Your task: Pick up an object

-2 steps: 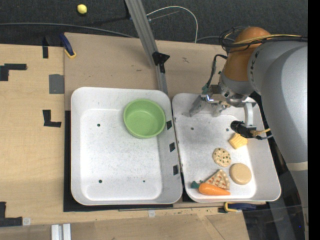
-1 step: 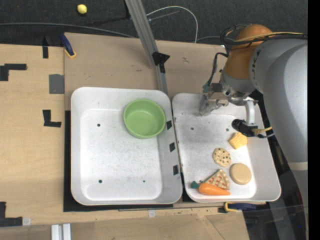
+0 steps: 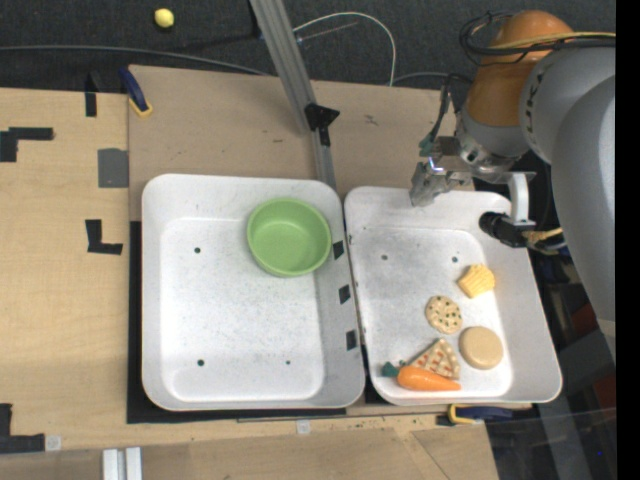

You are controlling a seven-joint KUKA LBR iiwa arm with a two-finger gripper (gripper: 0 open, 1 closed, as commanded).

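The right bin [image 3: 400,268] holds several toy foods: a yellow ridged piece [image 3: 477,280], a round dotted cracker [image 3: 443,313], a tan round disc [image 3: 481,348], a pizza-like wedge [image 3: 437,357] and an orange carrot [image 3: 425,378]. A green bowl [image 3: 288,236] sits in the left bin [image 3: 200,298] near its far right corner. My gripper [image 3: 432,184] hangs over the far rim of the right bin, well away from the foods, with nothing seen between its fingers.
A slanted grey metal pole [image 3: 290,68] comes down to the gap between the bins at the far side. A small yellow ball [image 3: 164,17] lies on the dark floor at the far left. The grey arm [image 3: 570,118] fills the right side.
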